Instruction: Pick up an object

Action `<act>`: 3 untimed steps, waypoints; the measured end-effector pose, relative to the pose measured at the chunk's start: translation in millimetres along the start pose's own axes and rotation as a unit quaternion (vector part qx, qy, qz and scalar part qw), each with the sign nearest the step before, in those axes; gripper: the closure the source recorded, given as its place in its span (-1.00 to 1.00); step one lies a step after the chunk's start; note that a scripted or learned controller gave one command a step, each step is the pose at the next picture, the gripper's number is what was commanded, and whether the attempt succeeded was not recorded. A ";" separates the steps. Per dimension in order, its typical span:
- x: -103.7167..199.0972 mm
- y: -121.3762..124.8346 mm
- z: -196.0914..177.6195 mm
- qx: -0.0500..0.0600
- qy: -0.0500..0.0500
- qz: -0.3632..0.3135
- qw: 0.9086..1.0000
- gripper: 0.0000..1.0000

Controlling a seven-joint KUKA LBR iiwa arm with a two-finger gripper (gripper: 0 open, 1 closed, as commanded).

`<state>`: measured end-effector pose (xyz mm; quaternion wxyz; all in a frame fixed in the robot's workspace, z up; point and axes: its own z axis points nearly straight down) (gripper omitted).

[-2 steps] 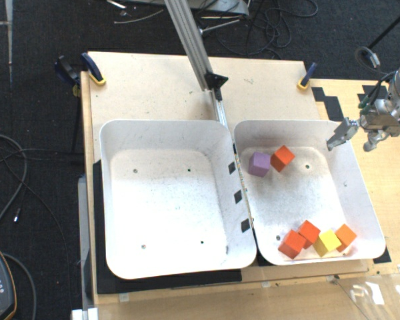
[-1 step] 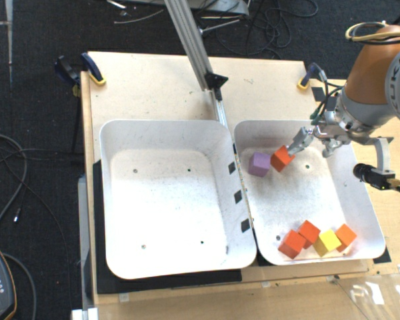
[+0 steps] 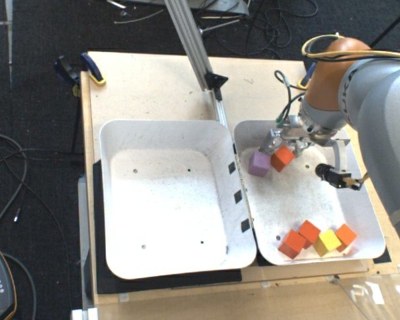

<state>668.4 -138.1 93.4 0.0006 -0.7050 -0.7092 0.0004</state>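
The gripper (image 3: 285, 145) sits over the far end of the right bin (image 3: 360, 212), and its metal fingers look pinched on a small orange block (image 3: 282, 159). The block sits tilted, one corner pointing down, right under the fingertips, so it reads as held rather than lying flat. Just beside it, touching or nearly so on the left, is a pale purple cube (image 3: 259, 163) with a matte face, resting close to the bin's left wall.

Down at the near end of the same bin there's a little cluster: two red-orange blocks (image 3: 300, 239) pressed together, a yellow cube (image 3: 328, 241) next to them, and another orange cube (image 3: 345, 235) on the right, all bunched up and touching.

The left bin (image 3: 120, 139) is smooth white plastic with rounded corners, scuffed and speckled with grey dust. The bench (image 3: 153, 85) under both is pale bare wood. A ribbed aluminium bar (image 3: 190, 35) slants down from the top toward the gap between the bins.
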 end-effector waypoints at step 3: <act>126.3 4.2 -106.9 -0.005 0.002 -0.002 1.000 1.00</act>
